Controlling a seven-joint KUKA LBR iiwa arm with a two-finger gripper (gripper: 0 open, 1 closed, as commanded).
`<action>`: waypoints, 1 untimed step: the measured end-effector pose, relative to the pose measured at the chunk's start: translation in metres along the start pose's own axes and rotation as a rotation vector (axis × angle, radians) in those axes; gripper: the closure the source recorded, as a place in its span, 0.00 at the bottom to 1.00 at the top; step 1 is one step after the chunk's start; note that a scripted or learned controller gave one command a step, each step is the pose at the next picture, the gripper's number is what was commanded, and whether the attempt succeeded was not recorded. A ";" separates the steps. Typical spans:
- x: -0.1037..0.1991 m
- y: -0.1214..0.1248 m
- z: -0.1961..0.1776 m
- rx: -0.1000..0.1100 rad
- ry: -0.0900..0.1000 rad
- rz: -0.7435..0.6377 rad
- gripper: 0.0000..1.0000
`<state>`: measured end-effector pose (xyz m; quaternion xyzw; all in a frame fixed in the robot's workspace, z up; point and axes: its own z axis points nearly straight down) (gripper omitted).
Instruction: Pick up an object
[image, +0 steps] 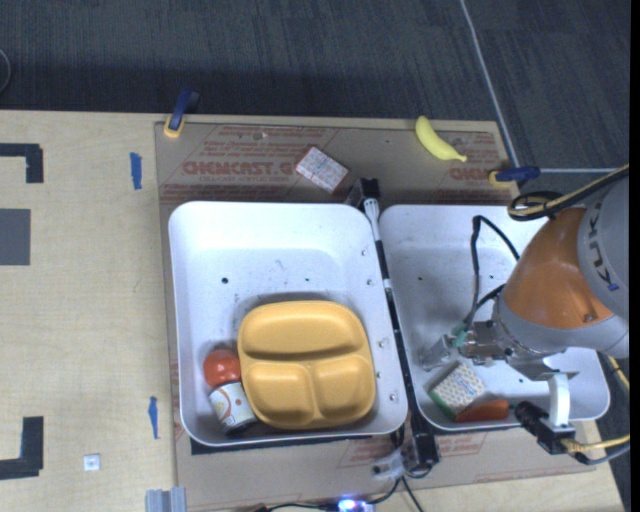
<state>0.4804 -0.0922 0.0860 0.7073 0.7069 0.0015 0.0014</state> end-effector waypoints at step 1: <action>0.000 0.000 0.000 0.000 0.000 0.000 0.00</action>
